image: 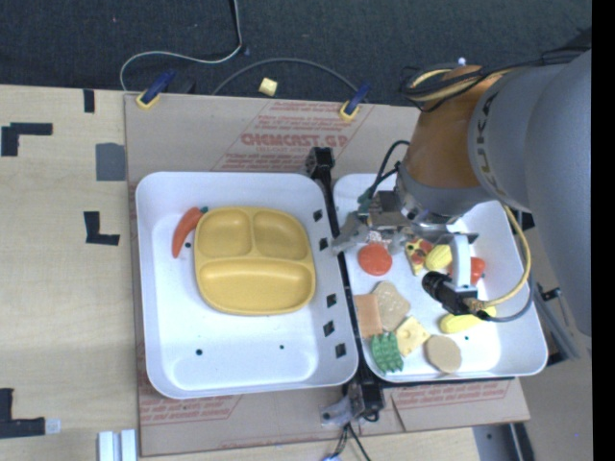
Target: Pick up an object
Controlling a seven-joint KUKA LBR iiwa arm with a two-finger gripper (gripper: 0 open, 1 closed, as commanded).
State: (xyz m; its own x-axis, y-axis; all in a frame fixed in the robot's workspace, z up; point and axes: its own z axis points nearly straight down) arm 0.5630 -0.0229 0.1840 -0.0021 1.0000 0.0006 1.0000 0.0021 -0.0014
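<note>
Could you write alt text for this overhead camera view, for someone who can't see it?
A grey robot arm reaches into the right white bin above small toy foods, its end effector near a red round piece. The left white bin holds a yellow divided plate and a toy carrot.

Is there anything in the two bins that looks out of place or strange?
One thing: a toy carrot lies alone in the left bin, wedged between the bin's wall and the yellow divided plate. The other toy foods are heaped in the right bin.
</note>
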